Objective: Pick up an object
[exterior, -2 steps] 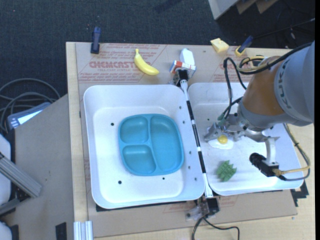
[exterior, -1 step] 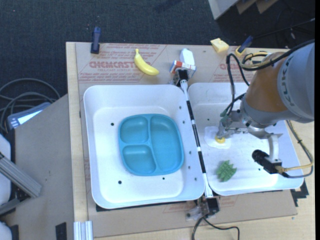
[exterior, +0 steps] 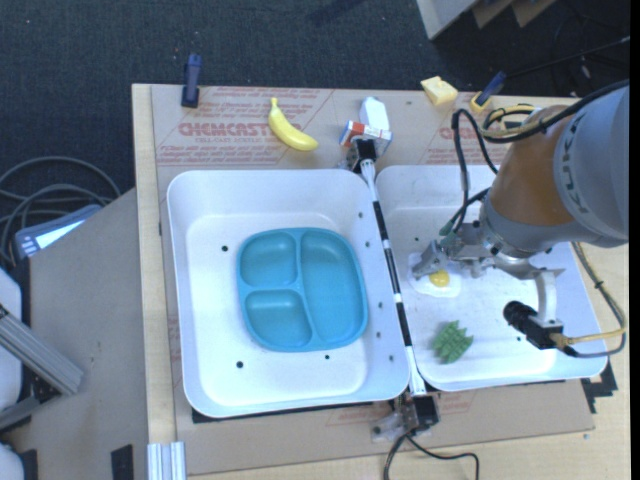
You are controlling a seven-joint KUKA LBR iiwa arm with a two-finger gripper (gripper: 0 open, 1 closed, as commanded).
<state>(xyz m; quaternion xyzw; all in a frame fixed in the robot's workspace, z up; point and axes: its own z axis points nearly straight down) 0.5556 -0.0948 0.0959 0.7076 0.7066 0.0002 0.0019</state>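
Fried-egg toy [exterior: 437, 282] and green leafy piece [exterior: 452, 341] in right bin [exterior: 500, 368]

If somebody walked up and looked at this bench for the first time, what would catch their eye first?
Probably the blue divided plate lying in the middle of the left bin, and the grey arm with its orange band reaching over the right bin. Its gripper hangs right over a small fried egg toy, with a green leafy piece nearer the front, and a banana lies on the board behind the bins.

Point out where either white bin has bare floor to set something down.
Left bin: bare floor all round the blue divided plate, widest toward its left wall. Right bin: bare far corner; crowded around the hand, fried-egg toy and green leafy toy.
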